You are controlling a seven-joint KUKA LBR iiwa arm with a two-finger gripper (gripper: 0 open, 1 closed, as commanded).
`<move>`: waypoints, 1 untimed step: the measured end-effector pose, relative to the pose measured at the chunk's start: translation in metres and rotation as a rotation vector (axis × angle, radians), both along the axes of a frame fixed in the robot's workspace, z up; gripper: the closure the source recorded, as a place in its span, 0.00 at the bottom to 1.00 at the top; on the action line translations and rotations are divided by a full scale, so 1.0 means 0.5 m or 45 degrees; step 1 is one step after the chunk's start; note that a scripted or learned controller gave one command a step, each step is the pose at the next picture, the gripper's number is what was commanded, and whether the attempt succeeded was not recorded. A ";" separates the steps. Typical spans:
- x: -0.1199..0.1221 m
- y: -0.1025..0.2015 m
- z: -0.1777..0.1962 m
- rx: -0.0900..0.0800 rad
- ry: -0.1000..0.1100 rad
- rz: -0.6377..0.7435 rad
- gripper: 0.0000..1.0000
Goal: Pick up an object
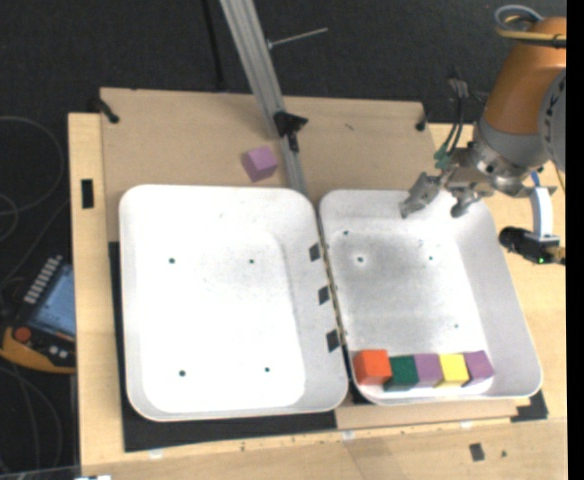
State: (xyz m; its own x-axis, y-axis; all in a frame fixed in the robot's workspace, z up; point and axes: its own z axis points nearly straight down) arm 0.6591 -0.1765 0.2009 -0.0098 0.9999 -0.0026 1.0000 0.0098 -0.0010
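Camera view: your gripper [438,197] hung spread and empty over the right bin's [507,298] far edge; five blocks [424,368] lined its near wall.

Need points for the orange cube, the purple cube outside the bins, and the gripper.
orange cube [373,366], camera view, top face
purple cube outside the bins [260,163], camera view, top face
gripper [436,204], camera view, midway between the fingertips

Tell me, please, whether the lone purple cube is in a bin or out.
Out: the purple cube rests on the bare bench, beyond the left bin.
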 end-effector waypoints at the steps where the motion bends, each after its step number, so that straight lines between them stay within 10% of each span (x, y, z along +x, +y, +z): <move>1: -0.125 0.011 -0.161 0.005 0.012 -0.014 0.00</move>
